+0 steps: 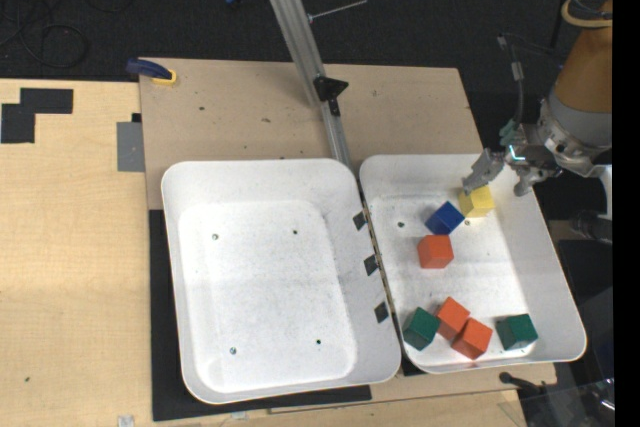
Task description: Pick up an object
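Your gripper [503, 177] hangs spread wide over the right bin [560, 315] (around its one o'clock corner), yellow block [479, 201] just below.

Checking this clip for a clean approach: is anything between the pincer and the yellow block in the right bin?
Nothing visible. The pincer hangs right at the yellow block, near the right bin's far edge. The blue block touches the yellow one on its left side.

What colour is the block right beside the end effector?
Yellow block, seen in the camera view.
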Tool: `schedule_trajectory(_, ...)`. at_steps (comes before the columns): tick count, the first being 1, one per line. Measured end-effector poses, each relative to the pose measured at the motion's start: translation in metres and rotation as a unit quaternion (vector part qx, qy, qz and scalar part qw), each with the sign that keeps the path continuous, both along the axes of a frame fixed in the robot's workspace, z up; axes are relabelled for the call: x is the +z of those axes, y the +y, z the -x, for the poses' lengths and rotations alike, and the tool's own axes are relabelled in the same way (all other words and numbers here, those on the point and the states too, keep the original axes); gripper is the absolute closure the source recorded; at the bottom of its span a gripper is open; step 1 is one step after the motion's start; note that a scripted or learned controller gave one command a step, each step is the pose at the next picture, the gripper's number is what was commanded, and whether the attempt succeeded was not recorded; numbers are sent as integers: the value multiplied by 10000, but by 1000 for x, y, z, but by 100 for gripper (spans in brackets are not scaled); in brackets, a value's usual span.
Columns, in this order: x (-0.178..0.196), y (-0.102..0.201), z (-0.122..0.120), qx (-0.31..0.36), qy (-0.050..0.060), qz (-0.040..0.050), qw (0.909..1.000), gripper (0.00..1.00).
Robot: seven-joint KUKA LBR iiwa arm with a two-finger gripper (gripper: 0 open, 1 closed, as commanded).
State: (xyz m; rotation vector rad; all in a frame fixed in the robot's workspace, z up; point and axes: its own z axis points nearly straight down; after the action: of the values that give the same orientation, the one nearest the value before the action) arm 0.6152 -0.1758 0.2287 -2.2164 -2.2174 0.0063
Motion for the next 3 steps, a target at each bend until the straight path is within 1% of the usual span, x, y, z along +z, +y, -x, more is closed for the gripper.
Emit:
schedule_trajectory(1, 3, 0, -1, 11, -22, 7, 10000, 0)
schedule_trajectory(2, -59, -4, -5, 1, 6, 1, 10000, 0)
schedule_trajectory(3, -108, -8, 0, -7, -53, -19, 10000, 0)
